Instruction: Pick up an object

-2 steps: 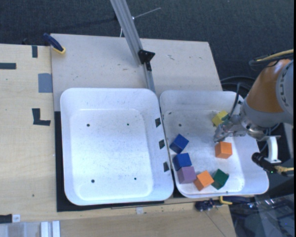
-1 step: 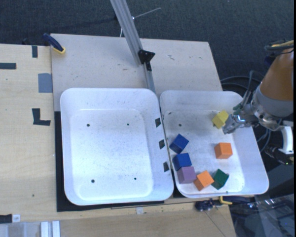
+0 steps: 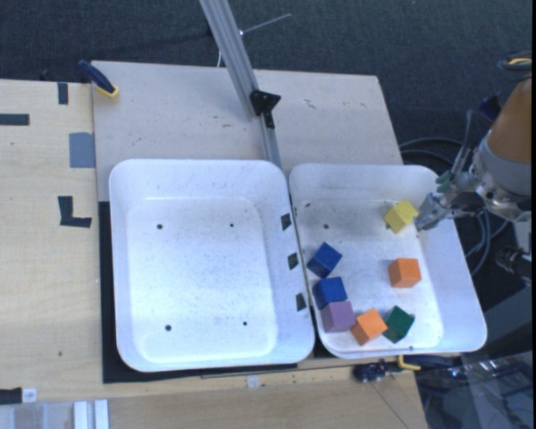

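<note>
A small yellow block [image 3: 400, 215] — tilted, resting in the right bin — lies just beside the fingers [image 3: 426, 214].

A grey metal pole [image 3: 235, 52] slants over the wooden bench [image 3: 36, 239].

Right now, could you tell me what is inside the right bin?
The right bin holds seven blocks: yellow, two orange, two blue, purple, green. The gripper sits beside the yellow block.
</note>
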`<state>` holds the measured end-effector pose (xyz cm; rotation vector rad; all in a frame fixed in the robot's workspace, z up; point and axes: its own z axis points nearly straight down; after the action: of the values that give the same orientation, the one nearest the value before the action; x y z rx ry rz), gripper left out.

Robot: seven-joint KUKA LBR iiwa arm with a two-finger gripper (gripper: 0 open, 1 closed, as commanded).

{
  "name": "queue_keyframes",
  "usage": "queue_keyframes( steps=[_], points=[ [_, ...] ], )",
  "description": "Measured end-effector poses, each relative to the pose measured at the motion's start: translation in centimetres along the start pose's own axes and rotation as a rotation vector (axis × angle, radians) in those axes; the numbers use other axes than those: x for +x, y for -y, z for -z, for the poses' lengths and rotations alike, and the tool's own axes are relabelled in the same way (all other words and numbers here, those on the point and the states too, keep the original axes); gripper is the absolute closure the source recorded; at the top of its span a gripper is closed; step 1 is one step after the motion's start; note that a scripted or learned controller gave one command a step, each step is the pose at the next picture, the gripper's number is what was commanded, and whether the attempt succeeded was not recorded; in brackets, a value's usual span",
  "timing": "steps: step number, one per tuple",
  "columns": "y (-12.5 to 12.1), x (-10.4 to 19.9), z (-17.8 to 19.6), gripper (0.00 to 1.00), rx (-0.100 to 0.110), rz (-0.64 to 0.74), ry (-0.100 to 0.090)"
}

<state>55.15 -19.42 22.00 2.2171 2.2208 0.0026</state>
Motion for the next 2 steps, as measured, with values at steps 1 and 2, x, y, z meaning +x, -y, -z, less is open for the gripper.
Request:
queue_keyframes(
  steps=[1,2],
  points=[
    [-0.6,6.4,0.5,1.0,0.004,0.006,-0.004],
    [-1.2,11.3,-0.3,1.0,0.006,0.005,-0.003]
  ],
)
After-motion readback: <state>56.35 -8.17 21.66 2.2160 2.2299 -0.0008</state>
